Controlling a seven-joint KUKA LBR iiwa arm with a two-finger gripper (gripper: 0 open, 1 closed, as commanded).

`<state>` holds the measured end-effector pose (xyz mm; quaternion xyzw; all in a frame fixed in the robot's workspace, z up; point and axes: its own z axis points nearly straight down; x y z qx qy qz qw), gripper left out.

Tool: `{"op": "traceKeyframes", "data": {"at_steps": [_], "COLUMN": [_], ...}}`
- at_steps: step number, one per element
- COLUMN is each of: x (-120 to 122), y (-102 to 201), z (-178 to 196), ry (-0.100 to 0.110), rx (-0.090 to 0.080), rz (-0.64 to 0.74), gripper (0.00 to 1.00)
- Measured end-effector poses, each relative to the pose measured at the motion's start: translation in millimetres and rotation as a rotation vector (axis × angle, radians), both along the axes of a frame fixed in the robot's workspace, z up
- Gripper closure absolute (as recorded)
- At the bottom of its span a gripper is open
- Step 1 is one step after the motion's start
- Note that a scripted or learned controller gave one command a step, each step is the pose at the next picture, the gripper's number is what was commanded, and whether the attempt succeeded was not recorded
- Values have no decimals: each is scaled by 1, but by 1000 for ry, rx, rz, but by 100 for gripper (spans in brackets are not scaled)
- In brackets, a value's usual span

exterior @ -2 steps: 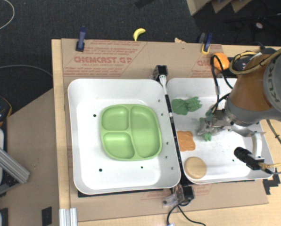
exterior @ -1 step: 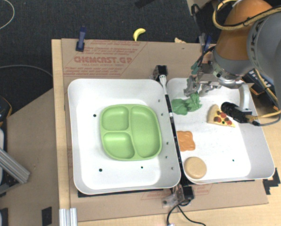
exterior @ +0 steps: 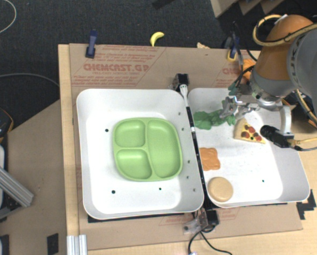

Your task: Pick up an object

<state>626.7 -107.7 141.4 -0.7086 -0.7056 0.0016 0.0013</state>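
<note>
1. Gripper (exterior: 234, 109) low over the right bin's (exterior: 286, 187) far end, just beside the green leafy toy (exterior: 205, 119); whether it is open or closed cannot be told.
2. Pizza slice (exterior: 248, 132), orange piece (exterior: 209, 158) and tan round (exterior: 220, 189) lie in that bin.
3. Left bin (exterior: 94, 142) holds a green divided plate (exterior: 147, 148).

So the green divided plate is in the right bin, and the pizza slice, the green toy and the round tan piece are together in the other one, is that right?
Not quite. The camera view shows the green divided plate in the left bin, not the right. The pizza slice, the green toy and the round tan piece are indeed together in the other one, the right bin.
</note>
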Motion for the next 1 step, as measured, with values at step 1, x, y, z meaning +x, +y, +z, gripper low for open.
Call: {"op": "traceKeyframes", "data": {"at_steps": [1], "x": [18], "y": [2], "z": [94], "ry": [-15], "rx": [-2], "rz": [6], "gripper": [100]}}
